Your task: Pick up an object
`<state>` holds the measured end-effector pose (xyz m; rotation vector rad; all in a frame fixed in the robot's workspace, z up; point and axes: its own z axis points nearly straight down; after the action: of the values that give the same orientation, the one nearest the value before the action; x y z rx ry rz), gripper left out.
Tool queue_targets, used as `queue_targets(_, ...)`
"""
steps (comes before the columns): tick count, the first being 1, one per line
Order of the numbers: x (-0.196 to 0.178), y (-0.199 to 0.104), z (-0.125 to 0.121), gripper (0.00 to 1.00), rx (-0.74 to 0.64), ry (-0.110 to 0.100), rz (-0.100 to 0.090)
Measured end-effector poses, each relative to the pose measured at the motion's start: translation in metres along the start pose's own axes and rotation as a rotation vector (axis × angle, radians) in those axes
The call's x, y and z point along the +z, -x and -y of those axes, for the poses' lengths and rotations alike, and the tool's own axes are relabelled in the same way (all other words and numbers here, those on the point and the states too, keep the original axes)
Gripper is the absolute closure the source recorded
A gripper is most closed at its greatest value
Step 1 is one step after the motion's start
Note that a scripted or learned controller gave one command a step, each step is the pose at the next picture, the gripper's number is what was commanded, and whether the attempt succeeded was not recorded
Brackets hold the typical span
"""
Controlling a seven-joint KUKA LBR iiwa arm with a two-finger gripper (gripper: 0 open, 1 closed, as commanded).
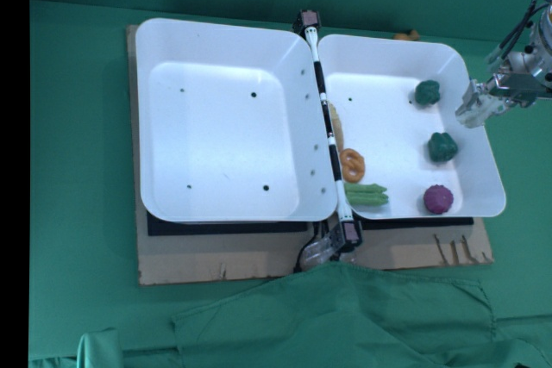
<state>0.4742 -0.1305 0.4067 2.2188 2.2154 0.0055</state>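
My gripper [473,109] hangs at the right bin's [392,52] right rim, just right of a dark green broccoli-like piece [427,92]. Nothing shows between its fingers. A second dark green piece [442,147] lies below the first, and a purple round object [438,199] sits near the bin's front right corner. Along the bin's left side lie an orange pretzel [352,164], green beans [367,195] and a pale yellowish piece [333,123] by the divider.
The left bin [216,121] stands beside the right one, with a black-and-white rod [325,116] along their shared edge. Both rest on cardboard [216,267] over green cloth. A small orange thing [407,35] lies behind the right bin.
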Motion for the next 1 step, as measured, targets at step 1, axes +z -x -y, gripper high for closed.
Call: queue_targets(1,-0.0155,-0.0085,-0.0003,1.0,0.0,0.001,0.0)
